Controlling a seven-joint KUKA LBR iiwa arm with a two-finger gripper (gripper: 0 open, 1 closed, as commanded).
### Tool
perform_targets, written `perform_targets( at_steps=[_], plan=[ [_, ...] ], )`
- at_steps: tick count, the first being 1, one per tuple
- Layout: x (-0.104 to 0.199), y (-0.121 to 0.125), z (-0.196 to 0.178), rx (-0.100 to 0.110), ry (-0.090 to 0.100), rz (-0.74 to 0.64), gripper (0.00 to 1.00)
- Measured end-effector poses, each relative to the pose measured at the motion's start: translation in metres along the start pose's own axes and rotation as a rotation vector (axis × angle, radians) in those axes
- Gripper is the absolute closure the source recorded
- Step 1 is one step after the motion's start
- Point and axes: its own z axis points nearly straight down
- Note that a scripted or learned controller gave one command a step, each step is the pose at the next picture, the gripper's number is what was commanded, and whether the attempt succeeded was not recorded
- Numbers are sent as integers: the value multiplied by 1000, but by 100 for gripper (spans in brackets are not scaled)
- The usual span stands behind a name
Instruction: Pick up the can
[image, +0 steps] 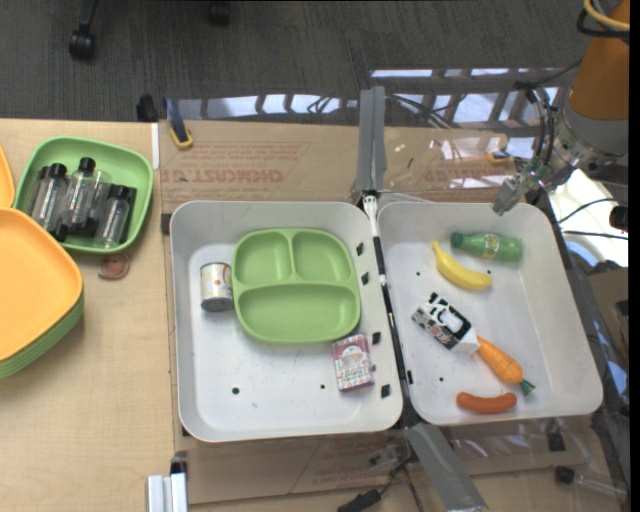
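The can (215, 287) is small and silver with a pale label. It lies on its side in the left bin (200, 400), against the left edge of a green divided plate (297, 285). My gripper (516, 193) hangs over the far rim of the right bin (570, 390), at the top right of the camera view, below the arm's orange band. It is far from the can, with the whole plate and the bins' shared wall between them.
A small pink box (352, 362) lies in the left bin by the plate's near corner. The right bin holds a green bottle (487, 246), a banana (460, 268), a black-and-white packet (443, 322), a carrot (500, 362) and a sausage (486, 402).
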Motion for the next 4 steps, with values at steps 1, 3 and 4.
perform_targets(
  at_steps=[1, 3, 4],
  plan=[
    [18, 14, 14, 0, 1, 25, 100],
    [-40, -27, 15, -1, -1, 20, 100],
    [-9, 0, 29, -2, 0, -483, 100]
  ],
)
